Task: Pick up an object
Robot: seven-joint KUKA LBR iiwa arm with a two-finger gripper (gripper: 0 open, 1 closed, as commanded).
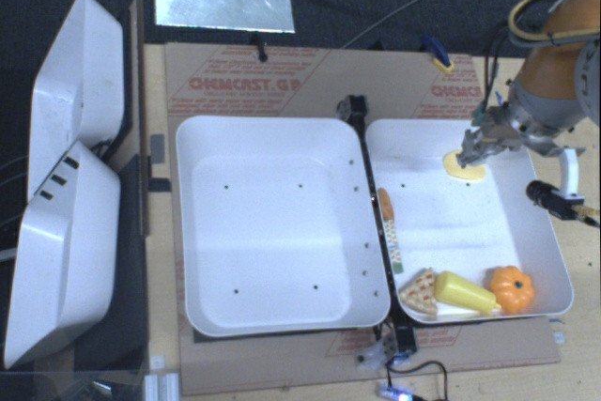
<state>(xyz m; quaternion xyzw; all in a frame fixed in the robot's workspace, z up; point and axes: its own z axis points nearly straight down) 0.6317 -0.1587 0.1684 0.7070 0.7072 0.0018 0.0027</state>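
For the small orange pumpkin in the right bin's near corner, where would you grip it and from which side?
Grip the pumpkin across its round body, coming straight down from above. It sits close to the right bin's near rim, with a yellow piece right against its left, so a side approach looks blocked. Probably set the fingers toward and away from the camera, where the gaps seem clearer.

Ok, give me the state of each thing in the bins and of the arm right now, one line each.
Pale yellow flat round piece: lying flat in the right white bin's far part, under the gripper.
Gripper: low over that piece.
Orange pumpkin-shaped toy: upright, near corner.
Yellow cylinder: on its side beside the pumpkin.
Tan wedge: lying flat.
Orange-tipped strip: lying along the left wall.
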